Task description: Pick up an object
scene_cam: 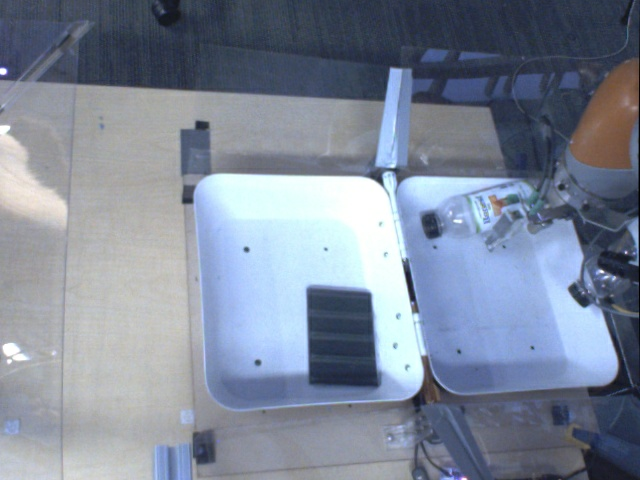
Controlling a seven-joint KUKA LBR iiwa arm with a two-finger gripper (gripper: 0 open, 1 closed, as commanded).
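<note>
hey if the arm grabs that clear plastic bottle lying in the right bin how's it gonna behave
The bottle looks clear and empty, so it is probably light. Lying on its side, it may roll when nudged. Its thin smooth wall could flex or slip.

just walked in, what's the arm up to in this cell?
The KUKA arm reaches in from the right over the right bin, its gripper down at a clear plastic bottle lying on its side near the bin's far edge. A grasp can't be confirmed. A black ribbed block lies untouched in the left bin.
</note>
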